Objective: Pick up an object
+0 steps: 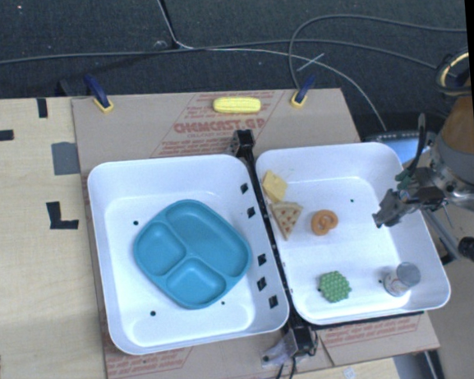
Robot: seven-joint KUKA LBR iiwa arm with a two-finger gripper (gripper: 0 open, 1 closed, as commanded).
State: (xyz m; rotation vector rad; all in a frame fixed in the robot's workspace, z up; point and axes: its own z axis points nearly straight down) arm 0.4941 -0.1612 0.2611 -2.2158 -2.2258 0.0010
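Here, reading from left to right, the left bin (109, 237) holds a blue divided plate (191, 252), lying flat near the middle of its floor and well apart from the arm. Beyond the bins, on the cardboard sheet (149, 126), lies a yellow corn-shaped toy (236, 104), outside either bin. The right bin (333, 155) carries the candidates for picking: a yellow wedge (274, 186) against the dividing wall, a tan waffle-like triangle (287, 219) just below it and touching or nearly touching it, an orange spiral piece (324, 222) near the middle, a green knobbly ball (334, 286) toward the near wall, and a small grey cylinder (402, 279) in the near right corner.

The gripper (390, 210) hangs over the right-hand edge of the right bin, dark and seen at a slant; whether its fingers are spread or pressed together cannot be told, and nothing is seen between them.

The step in hand is judged to be the approach. The grey cylinder is nearest but sits close to the bin wall, which may obstruct one finger; the orange spiral piece and the green knobbly ball stand free on all sides and should allow a cleaner vertical descent. The wedge and triangle, crowded together, risk a double or glancing contact.
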